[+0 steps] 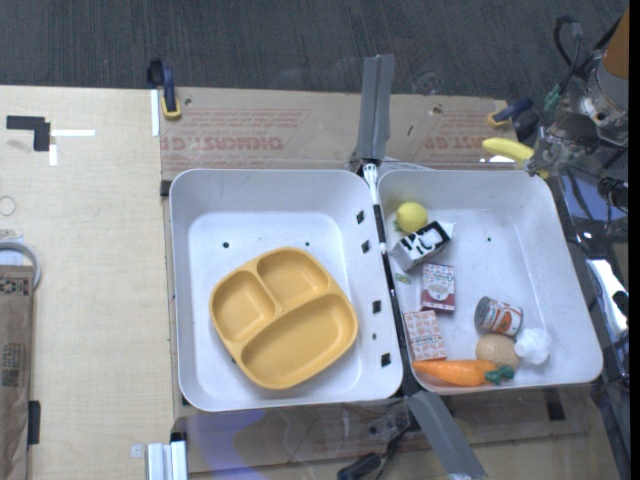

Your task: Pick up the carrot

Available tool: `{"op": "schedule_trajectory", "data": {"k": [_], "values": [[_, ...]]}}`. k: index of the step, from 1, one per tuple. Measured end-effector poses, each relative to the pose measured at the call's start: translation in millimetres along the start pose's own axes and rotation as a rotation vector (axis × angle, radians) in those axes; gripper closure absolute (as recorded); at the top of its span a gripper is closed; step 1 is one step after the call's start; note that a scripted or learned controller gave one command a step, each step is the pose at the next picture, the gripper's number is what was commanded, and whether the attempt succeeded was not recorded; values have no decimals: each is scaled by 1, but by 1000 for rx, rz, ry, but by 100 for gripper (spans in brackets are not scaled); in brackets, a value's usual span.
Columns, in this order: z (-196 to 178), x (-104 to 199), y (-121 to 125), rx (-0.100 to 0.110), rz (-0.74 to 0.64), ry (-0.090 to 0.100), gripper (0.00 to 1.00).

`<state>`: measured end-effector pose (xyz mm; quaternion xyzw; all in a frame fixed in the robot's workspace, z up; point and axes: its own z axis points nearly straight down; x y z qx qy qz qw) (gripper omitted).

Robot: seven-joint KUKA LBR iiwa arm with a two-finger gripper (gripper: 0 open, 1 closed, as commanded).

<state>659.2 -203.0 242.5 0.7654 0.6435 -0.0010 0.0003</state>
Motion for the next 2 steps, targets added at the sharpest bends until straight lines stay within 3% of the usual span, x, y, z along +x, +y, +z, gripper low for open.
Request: {"op": "schedule_trajectory", "data": {"k": [1, 2], "values": [[-189, -2, -1, 2, 149, 0, 100], [-198, 27, -56, 4, 422, -1, 100]]}}
